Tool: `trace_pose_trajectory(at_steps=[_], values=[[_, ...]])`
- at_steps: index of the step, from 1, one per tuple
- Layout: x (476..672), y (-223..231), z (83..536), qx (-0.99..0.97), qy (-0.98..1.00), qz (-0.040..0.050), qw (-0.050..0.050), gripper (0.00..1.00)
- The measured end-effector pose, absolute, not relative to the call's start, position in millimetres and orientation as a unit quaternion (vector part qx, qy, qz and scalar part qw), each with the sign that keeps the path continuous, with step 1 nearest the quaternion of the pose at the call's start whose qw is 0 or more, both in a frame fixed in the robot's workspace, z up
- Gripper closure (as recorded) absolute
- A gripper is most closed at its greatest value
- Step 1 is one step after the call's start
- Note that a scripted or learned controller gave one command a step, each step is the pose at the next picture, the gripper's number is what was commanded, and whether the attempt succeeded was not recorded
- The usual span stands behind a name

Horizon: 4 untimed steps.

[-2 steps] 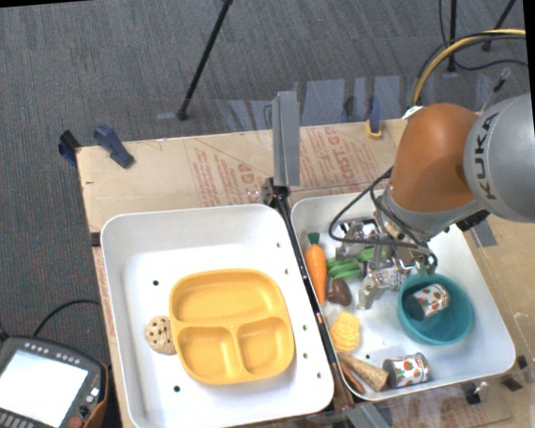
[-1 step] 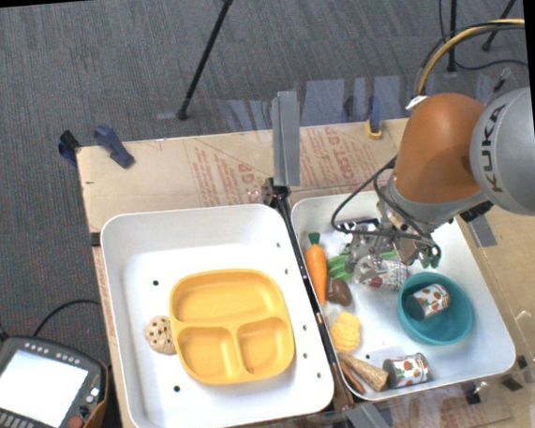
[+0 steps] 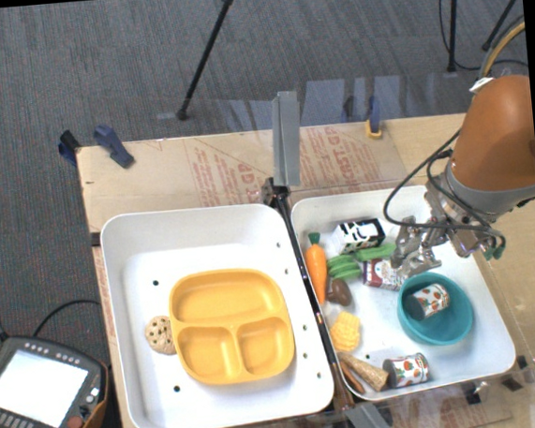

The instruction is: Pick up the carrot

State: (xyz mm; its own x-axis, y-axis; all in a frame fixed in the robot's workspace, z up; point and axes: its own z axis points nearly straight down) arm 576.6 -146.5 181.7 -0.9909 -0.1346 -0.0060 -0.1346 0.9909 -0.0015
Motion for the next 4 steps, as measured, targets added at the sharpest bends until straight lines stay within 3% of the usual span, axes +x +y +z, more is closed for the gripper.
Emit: trace_pose_trajectory(at_steps=[1,2,3,4], values=[[505.9,-162.1,226.2,0.014,1.0,0.0002,0.001,1.0],[482.5,-200.5,342.9,-0.015,1.0,-0.0019,0.006,1.0],[500.6,-211.5,436.0,-0.062,0.998,-0.0014,0.005,1.0],[488.0,-209.8,307.7,-0.107,0.994,0.0035,-0.004,1.0]])
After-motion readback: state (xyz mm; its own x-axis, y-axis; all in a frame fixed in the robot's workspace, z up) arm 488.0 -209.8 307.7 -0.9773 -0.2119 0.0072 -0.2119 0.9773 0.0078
